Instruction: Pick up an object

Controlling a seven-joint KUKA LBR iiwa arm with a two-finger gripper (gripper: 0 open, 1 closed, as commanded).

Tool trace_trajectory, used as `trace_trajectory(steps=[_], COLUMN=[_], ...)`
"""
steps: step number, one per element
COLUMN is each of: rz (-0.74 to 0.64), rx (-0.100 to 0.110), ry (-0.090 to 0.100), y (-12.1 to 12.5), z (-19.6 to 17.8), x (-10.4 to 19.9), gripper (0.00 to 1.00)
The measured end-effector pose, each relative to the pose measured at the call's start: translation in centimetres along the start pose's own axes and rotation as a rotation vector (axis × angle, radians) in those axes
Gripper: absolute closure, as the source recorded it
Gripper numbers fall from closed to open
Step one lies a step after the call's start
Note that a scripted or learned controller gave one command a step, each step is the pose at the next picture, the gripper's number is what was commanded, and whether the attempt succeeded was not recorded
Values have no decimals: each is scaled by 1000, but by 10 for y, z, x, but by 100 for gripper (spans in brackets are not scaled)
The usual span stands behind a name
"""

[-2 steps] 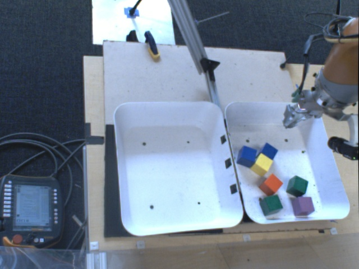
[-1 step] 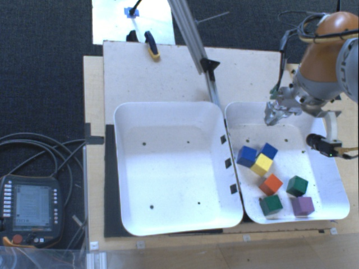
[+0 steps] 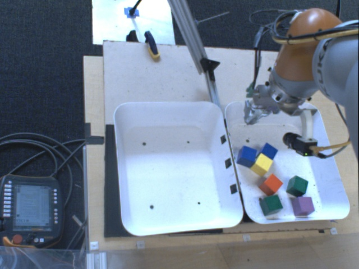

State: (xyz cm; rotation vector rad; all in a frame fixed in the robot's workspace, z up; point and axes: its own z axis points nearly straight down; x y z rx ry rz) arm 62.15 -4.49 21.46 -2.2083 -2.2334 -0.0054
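Note:
The right bin (image 3: 328, 167) holds several small cubes in its front half: two blue ones (image 3: 247, 156) (image 3: 270, 150), a yellow one (image 3: 262, 164), an orange one (image 3: 271, 184), two green ones (image 3: 297, 185) (image 3: 271, 204) and a purple one (image 3: 303, 205). My gripper (image 3: 253, 114) hangs over the bin's back left corner, behind the cubes and apart from them. Nothing shows in its grasp. The nearest cubes are the blue pair, a short way in front of it.
The left bin (image 3: 168, 167) sits beside the right one, sharing a middle rim. A slanted aluminium pole (image 3: 190, 32) ends at the bins' back junction, close to the gripper's left. A teach pendant (image 3: 31, 209) with cables lies far left.

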Motion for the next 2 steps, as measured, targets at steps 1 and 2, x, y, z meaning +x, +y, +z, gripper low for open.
trace_trajectory(steps=[1,2], rz=[-1,0], rx=[-3,-3], ry=[0,0], y=[17,32], z=[-14,-16], x=[59,116], gripper=[100,100])
